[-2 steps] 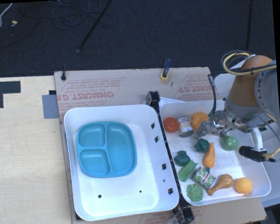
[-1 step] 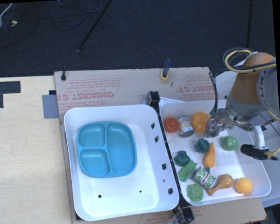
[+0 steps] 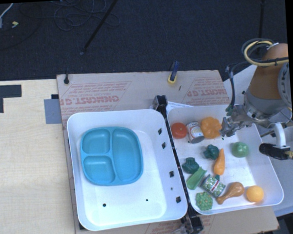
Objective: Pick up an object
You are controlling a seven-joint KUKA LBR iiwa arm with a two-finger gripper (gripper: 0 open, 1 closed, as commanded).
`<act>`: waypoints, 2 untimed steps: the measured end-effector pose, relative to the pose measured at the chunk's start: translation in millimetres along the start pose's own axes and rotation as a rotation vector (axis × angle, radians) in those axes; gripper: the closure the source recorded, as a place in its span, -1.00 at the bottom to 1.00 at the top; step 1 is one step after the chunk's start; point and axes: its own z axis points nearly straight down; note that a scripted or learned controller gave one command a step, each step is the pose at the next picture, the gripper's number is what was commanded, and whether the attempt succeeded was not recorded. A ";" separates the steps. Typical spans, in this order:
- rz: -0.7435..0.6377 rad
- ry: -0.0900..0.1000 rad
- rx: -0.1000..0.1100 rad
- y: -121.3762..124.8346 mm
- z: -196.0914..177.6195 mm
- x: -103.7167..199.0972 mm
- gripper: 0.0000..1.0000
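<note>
Right bin (image 3: 271, 180); orange fruit (image 3: 211, 127) beside jaws (image 3: 226, 130)

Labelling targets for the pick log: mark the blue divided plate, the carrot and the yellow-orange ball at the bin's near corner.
Blue plastic divided plate (image 3: 112, 156), camera view, on the ridge between its compartments.
Orange toy carrot (image 3: 219, 162), camera view, mid-body.
Yellow-orange round ball (image 3: 254, 194), camera view, centre of its top.
</note>
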 end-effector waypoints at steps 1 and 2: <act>-0.001 -0.001 -0.003 -5.5 -61.8 -0.5 1.00; -0.002 -0.001 -0.001 -5.2 -90.2 -1.8 1.00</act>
